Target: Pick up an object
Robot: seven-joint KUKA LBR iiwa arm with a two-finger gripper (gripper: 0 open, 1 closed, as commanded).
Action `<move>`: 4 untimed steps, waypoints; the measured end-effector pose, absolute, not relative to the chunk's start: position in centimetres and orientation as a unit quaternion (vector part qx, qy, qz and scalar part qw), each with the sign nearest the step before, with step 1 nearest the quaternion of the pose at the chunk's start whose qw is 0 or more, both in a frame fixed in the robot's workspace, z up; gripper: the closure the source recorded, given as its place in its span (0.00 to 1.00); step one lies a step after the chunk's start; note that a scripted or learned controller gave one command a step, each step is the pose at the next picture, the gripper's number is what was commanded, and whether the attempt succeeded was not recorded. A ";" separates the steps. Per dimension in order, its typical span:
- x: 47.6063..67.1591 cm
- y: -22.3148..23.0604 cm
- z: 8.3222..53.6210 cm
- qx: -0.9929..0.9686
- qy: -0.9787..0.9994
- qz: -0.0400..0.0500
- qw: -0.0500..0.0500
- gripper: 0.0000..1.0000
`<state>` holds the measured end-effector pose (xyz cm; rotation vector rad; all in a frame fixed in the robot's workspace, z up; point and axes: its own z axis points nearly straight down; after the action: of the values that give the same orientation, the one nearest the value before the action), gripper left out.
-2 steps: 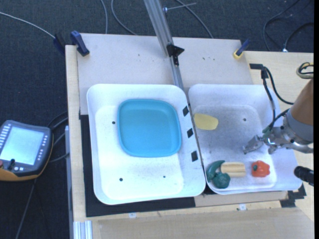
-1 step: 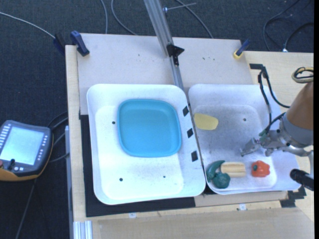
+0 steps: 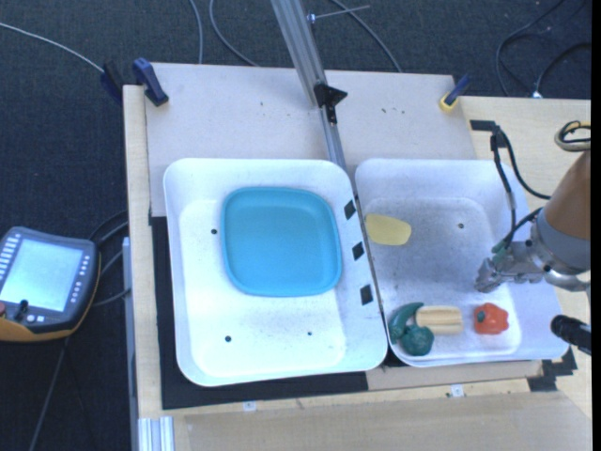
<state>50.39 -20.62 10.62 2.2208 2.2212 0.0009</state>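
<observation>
- Objects for picking lie in the right bin (image 3: 427, 181), a shallow white tray; the bench (image 3: 235, 111) bears it beside a matching left bin (image 3: 188, 280)
- Left bin holds a blue square plate (image 3: 282, 241) with rounded corners, lying flat near the bin's middle
- Grey arm (image 3: 568, 219) enters from the right edge, where most of it is cut off
- Gripper (image 3: 496, 269) sits at the right side of the right bin, above the red item; it is small and blurred, so whether it is open or closed cannot be told, and nothing shows between its tips
- Yellow flat piece (image 3: 388, 230) lies near the right bin's left wall, well apart from the gripper
- Three small items line the right bin's near edge: a green vegetable shape (image 3: 411, 329), touching a pale tan block (image 3: 439, 319), then a red tomato-like item (image 3: 489, 318) just below the gripper
- Handheld control pad (image 3: 42, 280) with a screen rests on the dark floor at far left, partly cut off
</observation>
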 end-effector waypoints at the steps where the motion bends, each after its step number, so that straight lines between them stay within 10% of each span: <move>1: 50.7 -20.9 14.9 0.707 0.707 0.001 0.002 1.00; 3: 50.1 -20.9 26.1 0.707 0.707 0.001 0.002 1.00; 4: 51.4 -15.5 24.7 0.705 0.709 0.000 0.000 1.00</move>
<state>51.44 -15.53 24.72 2.2168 2.2272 0.0013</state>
